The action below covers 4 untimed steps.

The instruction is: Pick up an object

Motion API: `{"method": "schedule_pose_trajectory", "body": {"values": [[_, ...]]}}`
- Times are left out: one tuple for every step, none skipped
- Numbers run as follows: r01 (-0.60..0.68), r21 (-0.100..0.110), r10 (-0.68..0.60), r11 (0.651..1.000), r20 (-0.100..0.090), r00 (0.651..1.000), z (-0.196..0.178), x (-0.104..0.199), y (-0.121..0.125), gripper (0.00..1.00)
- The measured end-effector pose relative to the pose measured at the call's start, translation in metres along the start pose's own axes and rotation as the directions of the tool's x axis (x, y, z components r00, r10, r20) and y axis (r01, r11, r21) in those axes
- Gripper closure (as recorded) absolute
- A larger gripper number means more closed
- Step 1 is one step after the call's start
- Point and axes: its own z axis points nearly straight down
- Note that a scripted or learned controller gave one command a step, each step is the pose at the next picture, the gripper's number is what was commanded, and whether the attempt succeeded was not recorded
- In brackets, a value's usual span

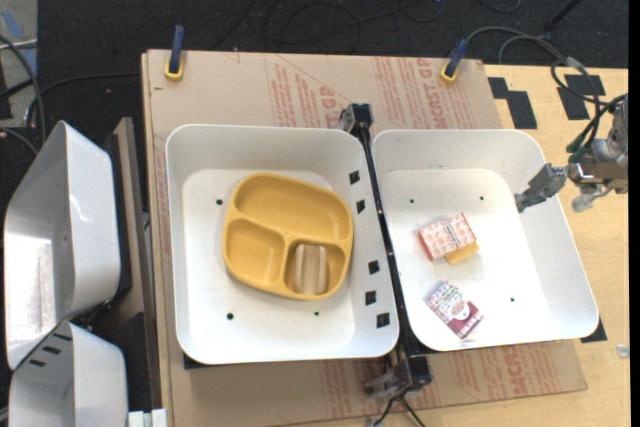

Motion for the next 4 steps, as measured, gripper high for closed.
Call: {"method": "schedule_pose_trajectory", "body": {"values": [[0.004,-0.010,-0.004,1.000,0.002,1.000,-0.006,0.001,0.002,0.00],[0.001,-0.007,-0.001,1.000,0.001,1.000,0.037,0.000,0.000,0.00],[0.001,-0.006,-0.001,1.000,0.000,1.000,0.100,0.005,0.002,0.00],[0.001,-0.007,-0.001,1.000,0.001,1.000,0.143,0.006,0.003,0.00]]}}
